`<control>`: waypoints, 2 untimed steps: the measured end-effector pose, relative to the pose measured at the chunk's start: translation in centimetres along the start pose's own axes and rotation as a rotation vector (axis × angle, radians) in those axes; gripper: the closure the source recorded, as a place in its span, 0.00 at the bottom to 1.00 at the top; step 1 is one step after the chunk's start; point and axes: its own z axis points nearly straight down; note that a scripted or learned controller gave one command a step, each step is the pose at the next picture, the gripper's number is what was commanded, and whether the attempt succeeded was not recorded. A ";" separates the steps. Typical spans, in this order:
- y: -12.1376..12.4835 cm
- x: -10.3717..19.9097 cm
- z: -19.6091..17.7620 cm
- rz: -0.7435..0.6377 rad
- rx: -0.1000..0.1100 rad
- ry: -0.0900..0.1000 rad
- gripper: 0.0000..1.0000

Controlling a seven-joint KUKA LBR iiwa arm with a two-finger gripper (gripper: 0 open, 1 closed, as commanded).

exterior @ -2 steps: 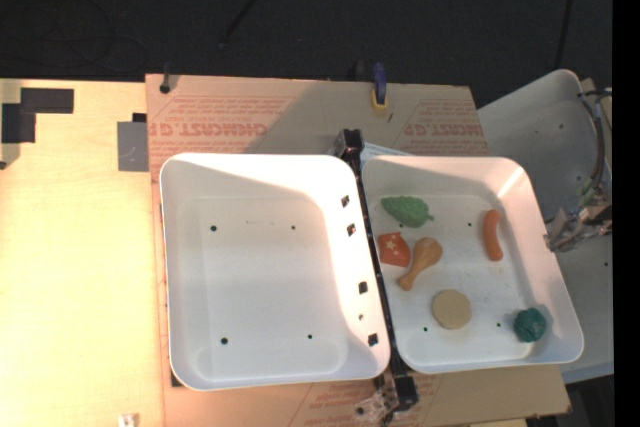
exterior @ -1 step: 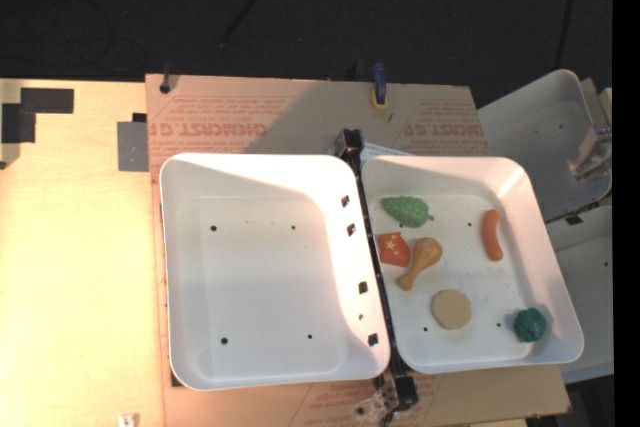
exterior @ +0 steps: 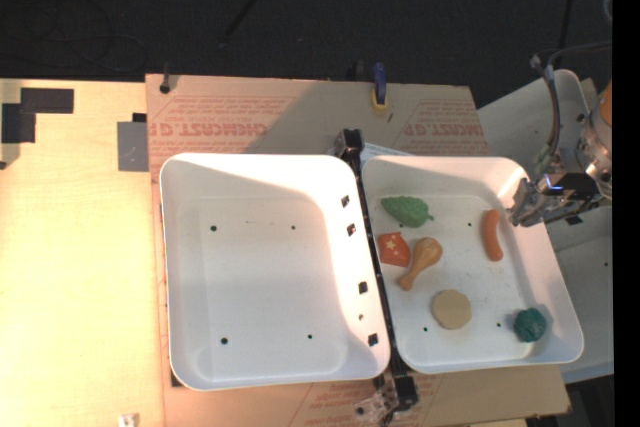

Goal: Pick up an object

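Orange sausage (exterior: 492, 235) is lying just beside your pincer (exterior: 527, 208); whether it is apart, you cannot tell. Descending by the right bin (exterior: 570, 315) wall is risking a glancing miss.

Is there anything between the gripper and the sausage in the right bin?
Nothing visible does. The gripper sits at the right bin's right rim, and the sausage lies just beside it on bare bin floor, apart from the other items.
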 end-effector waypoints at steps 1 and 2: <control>-3.7 -2.1 7.4 0.004 -0.002 -0.001 1.00; -3.7 3.2 -4.7 -0.005 -0.025 -0.004 1.00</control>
